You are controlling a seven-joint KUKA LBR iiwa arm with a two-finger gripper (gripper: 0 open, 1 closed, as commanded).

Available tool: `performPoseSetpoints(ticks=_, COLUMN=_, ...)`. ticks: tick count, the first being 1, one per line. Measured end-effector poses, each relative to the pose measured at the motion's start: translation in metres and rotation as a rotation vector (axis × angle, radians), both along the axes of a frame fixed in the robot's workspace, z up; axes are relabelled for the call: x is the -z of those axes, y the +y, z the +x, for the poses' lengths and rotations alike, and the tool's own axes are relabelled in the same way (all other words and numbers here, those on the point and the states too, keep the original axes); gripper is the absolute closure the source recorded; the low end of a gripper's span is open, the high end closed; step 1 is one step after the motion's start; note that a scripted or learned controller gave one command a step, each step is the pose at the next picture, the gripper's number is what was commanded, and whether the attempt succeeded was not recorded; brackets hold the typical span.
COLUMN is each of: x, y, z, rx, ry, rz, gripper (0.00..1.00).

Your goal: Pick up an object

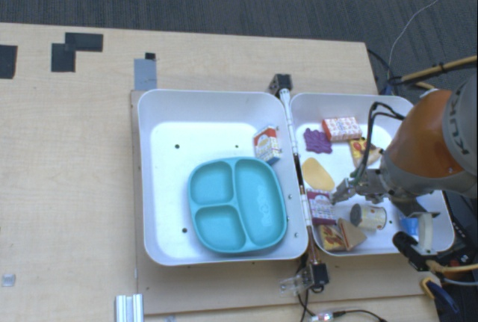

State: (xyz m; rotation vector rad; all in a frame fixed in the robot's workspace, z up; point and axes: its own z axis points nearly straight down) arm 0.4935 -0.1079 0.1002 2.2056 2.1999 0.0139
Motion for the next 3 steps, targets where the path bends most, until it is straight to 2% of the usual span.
performPoseSetpoints(ticks=1, x=-0.010, y=0.002, z=0.002, rx=-0.003, ry=-0.002, rz=0.002, gripper=1.00)
performPoseSetpoints(ticks=2, x=-0.010, y=0.002, z=0.002, rx=-0.003, ry=-0.002, rz=0.003, gripper=0.00)
performPoseSetpoints(ticks=3, x=0.013, y=0.013, z=-0.004, rx=-0.003, ry=0.016, rz=0.009, gripper=0.00)
